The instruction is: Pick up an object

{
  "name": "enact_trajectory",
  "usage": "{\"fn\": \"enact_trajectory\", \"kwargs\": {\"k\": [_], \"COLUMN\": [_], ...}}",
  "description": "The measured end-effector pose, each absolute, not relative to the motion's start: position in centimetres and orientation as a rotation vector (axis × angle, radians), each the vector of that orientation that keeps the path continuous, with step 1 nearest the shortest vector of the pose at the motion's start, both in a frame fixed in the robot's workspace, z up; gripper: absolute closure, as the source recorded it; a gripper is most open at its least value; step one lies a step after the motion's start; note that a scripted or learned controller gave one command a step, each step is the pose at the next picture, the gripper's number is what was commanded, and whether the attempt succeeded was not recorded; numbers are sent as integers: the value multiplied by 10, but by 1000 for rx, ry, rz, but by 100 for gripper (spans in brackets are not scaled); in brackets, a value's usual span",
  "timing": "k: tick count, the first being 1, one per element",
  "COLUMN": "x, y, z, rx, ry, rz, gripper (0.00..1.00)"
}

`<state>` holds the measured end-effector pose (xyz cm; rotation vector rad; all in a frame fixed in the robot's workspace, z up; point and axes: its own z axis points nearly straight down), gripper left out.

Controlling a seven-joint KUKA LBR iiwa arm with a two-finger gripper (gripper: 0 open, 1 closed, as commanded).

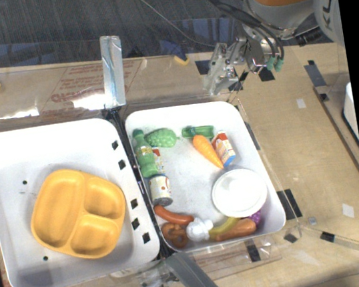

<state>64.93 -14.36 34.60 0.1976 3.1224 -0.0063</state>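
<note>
My gripper (221, 76) hangs above the far edge of the right bin (191, 171), its fingers spread open with nothing between them. Below it in that bin lie a toy carrot (206, 151), a green leafy toy (161, 137), a green bottle (146, 157), a small can (161, 189), a small bottle with a red label (224, 150), a white bowl (239, 191), a sausage (172, 215) and several other toy foods along the near wall. The left bin (2, 174) holds a yellow divided plate (77, 212).
A silver upright post (113, 72) stands behind the seam between the bins. Cables run from the wrist at the top right. Bare bench lies to the right of the right bin, marked with bits of black tape.
</note>
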Motion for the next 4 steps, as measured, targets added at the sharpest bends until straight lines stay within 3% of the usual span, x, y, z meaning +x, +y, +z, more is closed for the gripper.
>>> {"fn": "enact_trajectory", "kwargs": {"k": [1, 2, 3, 4], "x": [651, 623, 569, 616], "y": [-202, -159, -187, -120], "z": [356, 251, 126, 199], "rx": [829, 1051, 863, 1026], "ry": [3025, 2966, 3032, 2964], "rz": [-3, -1, -2, 2], "gripper": [100, 100, 100, 100]}}
